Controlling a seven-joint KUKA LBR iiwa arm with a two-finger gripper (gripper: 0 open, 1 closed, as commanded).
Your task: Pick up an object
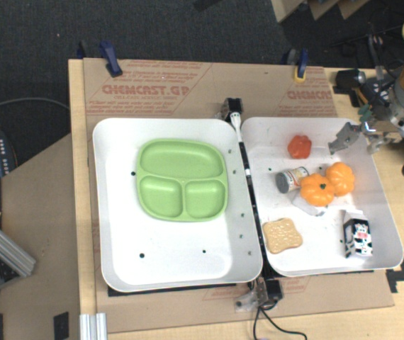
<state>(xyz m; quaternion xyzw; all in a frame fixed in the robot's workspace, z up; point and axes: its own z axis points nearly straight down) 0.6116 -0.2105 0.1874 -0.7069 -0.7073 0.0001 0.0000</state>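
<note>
The right bin holds a red fruit-like piece, a small can lying on its side, two orange pumpkins touching each other, a slice of toast and a small black-and-white carton. My gripper hangs over the bin's far right corner, up and to the right of the pumpkins. Its fingers stand apart, open, with nothing between them.
In the left bin lies a green divided plate. Both bins sit on a cardboard sheet held by clamps at the far edge. Cables and arm hardware crowd the right side.
</note>
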